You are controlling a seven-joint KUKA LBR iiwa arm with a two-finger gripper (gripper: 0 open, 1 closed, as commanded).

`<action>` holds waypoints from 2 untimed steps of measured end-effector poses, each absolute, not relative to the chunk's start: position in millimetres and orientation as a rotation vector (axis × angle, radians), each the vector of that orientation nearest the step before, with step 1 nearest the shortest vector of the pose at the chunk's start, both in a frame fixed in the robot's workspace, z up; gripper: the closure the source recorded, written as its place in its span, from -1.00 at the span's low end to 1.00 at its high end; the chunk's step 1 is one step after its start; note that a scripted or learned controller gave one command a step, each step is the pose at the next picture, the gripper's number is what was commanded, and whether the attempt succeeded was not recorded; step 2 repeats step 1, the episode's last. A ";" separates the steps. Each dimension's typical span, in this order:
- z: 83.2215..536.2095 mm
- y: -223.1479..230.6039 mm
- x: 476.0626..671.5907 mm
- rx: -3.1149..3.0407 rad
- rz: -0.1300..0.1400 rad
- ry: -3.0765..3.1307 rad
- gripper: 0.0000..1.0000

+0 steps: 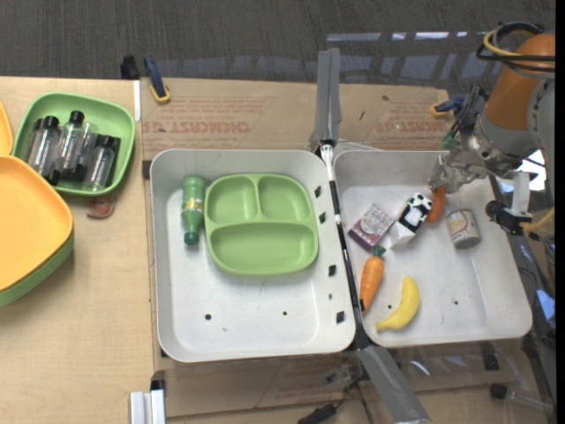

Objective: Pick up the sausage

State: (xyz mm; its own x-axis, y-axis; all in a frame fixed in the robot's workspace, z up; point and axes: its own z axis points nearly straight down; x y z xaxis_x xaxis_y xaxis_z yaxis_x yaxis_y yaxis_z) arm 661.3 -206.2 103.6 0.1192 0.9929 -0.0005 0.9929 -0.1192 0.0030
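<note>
The small, stiff, smooth sausage point(438, 206) by the right bin's point(494, 329) far edge is best pinched mid-length, though the hand's point(444, 180) state cannot be told.

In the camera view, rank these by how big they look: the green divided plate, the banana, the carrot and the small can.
1. green divided plate, by far the largest.
2-3. banana and carrot: they look about alike in length, so I won't split them.
4. small can, smallest.
</note>
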 end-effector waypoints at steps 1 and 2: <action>167.7 -168.9 659.1 2.357 0.000 2.075 1.00; 167.7 -168.9 659.1 2.357 0.000 2.075 1.00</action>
